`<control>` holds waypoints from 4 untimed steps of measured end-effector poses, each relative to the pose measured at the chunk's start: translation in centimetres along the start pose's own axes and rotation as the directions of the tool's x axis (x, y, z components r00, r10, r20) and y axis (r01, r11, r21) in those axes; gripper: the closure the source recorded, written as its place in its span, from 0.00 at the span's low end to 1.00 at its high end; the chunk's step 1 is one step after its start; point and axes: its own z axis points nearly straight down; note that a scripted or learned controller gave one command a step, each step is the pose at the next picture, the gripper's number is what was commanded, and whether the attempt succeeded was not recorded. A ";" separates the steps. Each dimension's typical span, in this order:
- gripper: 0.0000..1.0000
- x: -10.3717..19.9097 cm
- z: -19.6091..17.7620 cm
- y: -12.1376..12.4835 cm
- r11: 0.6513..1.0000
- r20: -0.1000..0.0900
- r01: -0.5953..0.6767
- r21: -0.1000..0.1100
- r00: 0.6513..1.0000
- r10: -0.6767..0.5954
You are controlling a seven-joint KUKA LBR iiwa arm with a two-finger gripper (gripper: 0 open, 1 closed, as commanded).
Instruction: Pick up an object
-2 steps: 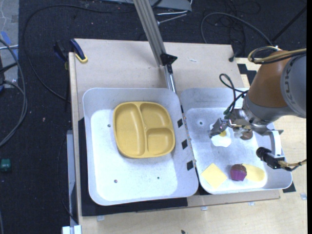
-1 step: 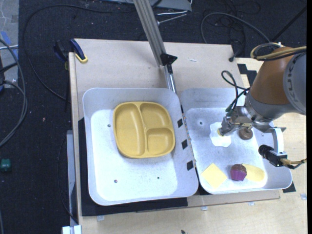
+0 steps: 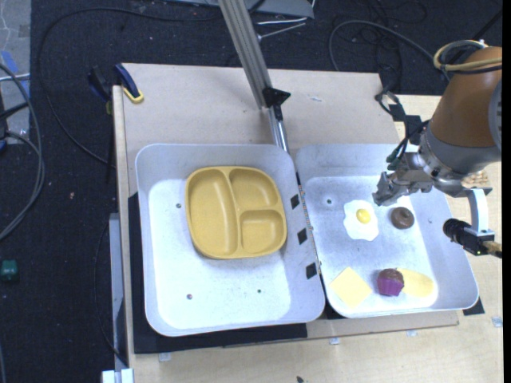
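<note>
In the right bin [image 3: 447, 294] lie a fried egg toy [image 3: 361, 220], a brown round piece [image 3: 402, 218], a pale yellow cheese square [image 3: 350, 286], a purple round object [image 3: 390, 282] and a yellow flat piece [image 3: 418, 283]. My gripper [image 3: 389, 193] hangs over the upper part of this bin, just above and between the egg and the brown piece. Nothing shows between its tips.
The left bin [image 3: 160, 294] holds a yellow divided plate [image 3: 236, 211]. A slanted metal pole [image 3: 247, 46] rises from between the bins at the back. Black clips [image 3: 302, 218] line the seam between the bins. Cables lie on the dark floor around the bench.
</note>
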 end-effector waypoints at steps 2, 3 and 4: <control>1.00 5.9 -1.6 0.7 1.000 -0.002 0.005 0.004 1.000 -0.005; 1.00 10.6 -1.2 0.9 1.000 -0.001 0.002 0.003 1.000 -0.002; 1.00 15.6 -2.7 1.9 1.000 -0.002 0.005 0.001 1.000 -0.005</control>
